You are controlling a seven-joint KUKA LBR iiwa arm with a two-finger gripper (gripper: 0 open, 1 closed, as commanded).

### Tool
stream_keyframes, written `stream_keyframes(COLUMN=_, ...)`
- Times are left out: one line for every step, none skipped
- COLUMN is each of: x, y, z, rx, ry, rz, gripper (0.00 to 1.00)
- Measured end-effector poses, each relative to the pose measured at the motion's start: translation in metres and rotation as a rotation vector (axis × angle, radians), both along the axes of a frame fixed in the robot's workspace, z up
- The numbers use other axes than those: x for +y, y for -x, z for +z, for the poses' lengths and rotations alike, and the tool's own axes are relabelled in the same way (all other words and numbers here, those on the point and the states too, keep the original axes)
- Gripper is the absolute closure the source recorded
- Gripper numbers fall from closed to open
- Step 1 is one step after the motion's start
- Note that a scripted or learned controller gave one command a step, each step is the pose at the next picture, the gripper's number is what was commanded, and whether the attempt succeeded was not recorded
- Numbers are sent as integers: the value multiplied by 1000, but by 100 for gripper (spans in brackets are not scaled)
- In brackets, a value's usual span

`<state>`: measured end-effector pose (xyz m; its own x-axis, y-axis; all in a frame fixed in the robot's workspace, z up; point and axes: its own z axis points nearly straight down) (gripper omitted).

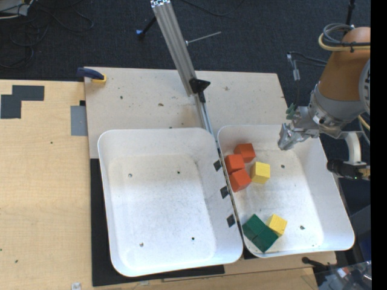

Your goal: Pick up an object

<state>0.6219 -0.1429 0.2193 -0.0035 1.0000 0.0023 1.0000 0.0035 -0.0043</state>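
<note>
Tool [289, 139] hanging above the upper part of the right bin [326, 222], near its far rim. Whether clenched or released: impossible to tell from this slant. Nothing visibly gripped.

Candidate objects all lying down-left of the tool, along the bin's inner wall:
- Three orange blocks: one [245, 151] nearest the tool, another [234, 162] just beside it against the wall, a third [240, 179] right below.
- Yellow block [261, 172] just beside the lowest orange one, closest to open floor.
- Farther off toward the near rim: green block [259, 232] touching a second yellow block [277, 224].

Left bin [157, 204] well away from the tool, across the divider.

Likely ways to fail, judged from this layout:
- Descending straight down from here: only bare bin floor below, so a closing on nothing.
- Going for the orange cluster: blocks packed tight and hard against the wall, little room either side; probable jam on top of a block, or a shove that pushes neighbours instead of gripping one.
- Green and yellow pair touching: risk of pinching both at an angle and dropping them on lift.
- Upper yellow block the safest pick, though a small offset could still nudge it into the orange one.
- Sloped bin wall and divider clips [224, 191] close to the cluster: possible collision on a low approach.
</note>
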Motion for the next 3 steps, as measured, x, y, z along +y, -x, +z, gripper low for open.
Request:
stream_keyframes(x=51, y=7, z=-9, rx=1, ry=-1, rz=1, gripper=100)
stream_keyframes(x=100, y=17, z=6, rx=0, ry=-1, rz=1, gripper=100)
stream_keyframes(x=145, y=36, z=8, rx=1, ry=0, rz=1, gripper=100)
